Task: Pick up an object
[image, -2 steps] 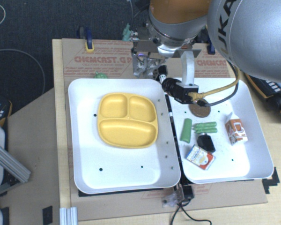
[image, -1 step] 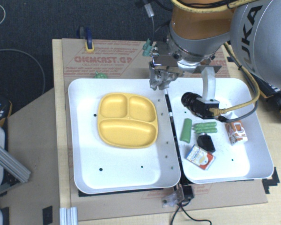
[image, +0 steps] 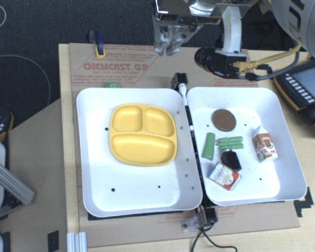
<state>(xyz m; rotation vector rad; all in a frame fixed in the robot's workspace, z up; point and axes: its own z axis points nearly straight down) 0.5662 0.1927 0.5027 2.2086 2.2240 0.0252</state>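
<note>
My gripper (image: 168,45) hangs high above the cardboard backing, beyond the far edge of both bins and near the seam between them. Nothing hangs under it. The right bin (image: 283,114) holds a brown round disc (image: 223,119), a green cylinder (image: 208,146), a ribbed green piece (image: 230,142), a small black object (image: 231,159), an orange and white carton (image: 263,146) and a colourful flat packet (image: 223,175). A yellow divided plate (image: 143,134) lies in the left bin (image: 92,140).
A cardboard sheet (image: 121,64) lies under the bins, with a blue clamp (image: 99,43) at its far left edge and a small green scrap (image: 112,84) behind the left bin. A dark tablet-like device (image: 303,88) sits at the right.
</note>
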